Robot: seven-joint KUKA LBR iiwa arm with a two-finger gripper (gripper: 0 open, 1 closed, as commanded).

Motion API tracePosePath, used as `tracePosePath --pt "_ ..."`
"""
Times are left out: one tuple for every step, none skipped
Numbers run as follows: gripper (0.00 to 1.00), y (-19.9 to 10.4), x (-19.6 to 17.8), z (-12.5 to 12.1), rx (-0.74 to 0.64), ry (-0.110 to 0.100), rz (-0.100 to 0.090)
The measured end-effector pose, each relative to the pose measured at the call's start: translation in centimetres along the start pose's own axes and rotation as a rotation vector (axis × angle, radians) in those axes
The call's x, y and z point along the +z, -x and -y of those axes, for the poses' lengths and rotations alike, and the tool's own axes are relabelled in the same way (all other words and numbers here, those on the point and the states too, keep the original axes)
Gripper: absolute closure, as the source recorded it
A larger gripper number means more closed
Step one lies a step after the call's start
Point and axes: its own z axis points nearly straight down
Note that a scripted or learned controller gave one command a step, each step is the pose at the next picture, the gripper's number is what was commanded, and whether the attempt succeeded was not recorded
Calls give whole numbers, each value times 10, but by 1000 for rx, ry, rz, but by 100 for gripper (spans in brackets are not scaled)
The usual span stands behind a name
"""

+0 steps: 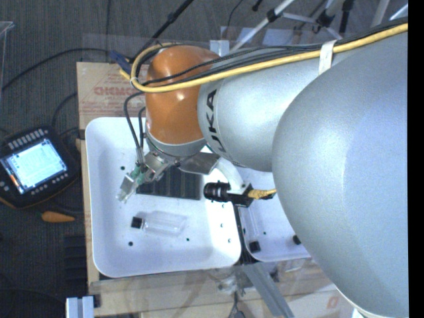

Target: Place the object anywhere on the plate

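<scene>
Tool (127,189) over left bin (99,244), can't tell its state. Clear bottle (159,224) lies at the tool's 5 o'clock, apart from it.

White bin (106,244), clear black-capped bottle (159,224), orange-banded grey arm (298,124)

Clear bottle (161,224) beside open bin floor (109,171)

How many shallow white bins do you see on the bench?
2. The left shallow white bin lies mostly open to view; the right shallow white bin is largely covered by the grey arm, so its contents may be hidden.
</scene>
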Motion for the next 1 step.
tracePosePath --pt "100 0 -5 0 0 -7 0"
